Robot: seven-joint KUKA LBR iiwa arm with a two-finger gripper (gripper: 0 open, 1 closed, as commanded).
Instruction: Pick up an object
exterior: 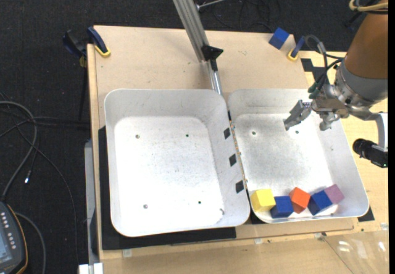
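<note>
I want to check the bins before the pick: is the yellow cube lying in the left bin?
No, the yellow cube lies in the right bin, at its near edge beside a blue cube.

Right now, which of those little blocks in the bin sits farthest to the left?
The yellow block. It ends the row along the right bin's near edge, with blue, orange, blue and purple blocks following rightward.

Two white bins (166, 100) side by side on a tan bench (148, 57), a metal pole (185, 7) slanting over its far edge, blue block (279, 37) at the far right corner, clamps (97, 41) far left, cables (24, 143) on dark carpet.
</note>
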